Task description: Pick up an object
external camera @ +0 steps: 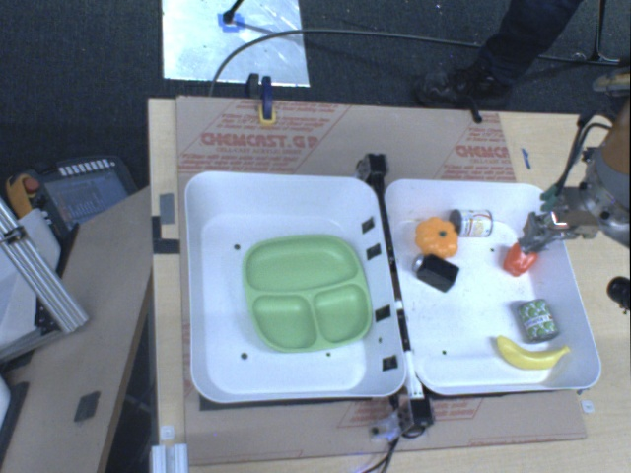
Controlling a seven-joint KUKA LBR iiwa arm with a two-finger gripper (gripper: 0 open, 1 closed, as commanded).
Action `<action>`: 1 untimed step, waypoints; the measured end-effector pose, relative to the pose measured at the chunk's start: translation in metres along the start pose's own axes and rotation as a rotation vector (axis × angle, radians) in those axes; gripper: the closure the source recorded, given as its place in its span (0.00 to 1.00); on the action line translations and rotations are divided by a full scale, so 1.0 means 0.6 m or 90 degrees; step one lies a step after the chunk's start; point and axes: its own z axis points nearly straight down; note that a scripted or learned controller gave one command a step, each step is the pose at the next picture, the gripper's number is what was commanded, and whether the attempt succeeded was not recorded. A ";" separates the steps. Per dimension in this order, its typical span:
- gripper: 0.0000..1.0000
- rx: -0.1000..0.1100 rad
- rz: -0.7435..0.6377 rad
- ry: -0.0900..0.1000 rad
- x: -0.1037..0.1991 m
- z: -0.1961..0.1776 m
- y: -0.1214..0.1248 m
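Gripper [537, 236] is seen over the right side of the right bin [473, 377], directly above a red-orange object [517, 259]. Jaw opening cannot be told; fingers are blurred and merged with the dark wrist body. Contact with the red-orange object cannot be confirmed; its upper part is overlapped by the gripper, so its shape is not identifiable.

In the same bin: orange pumpkin-like item [436, 236] at far left, small jar [473, 224] just right of it, black block [435, 271] just near of the pumpkin, green patterned can [535, 320] and banana [529, 352] at near right. Green divided tray [304, 293] is seated in the left bin [212, 294]. The arm is cut off at the right edge.
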 end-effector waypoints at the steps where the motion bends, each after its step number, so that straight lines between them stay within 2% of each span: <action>1: 1.00 0.004 -0.003 0.002 0.094 0.030 0.023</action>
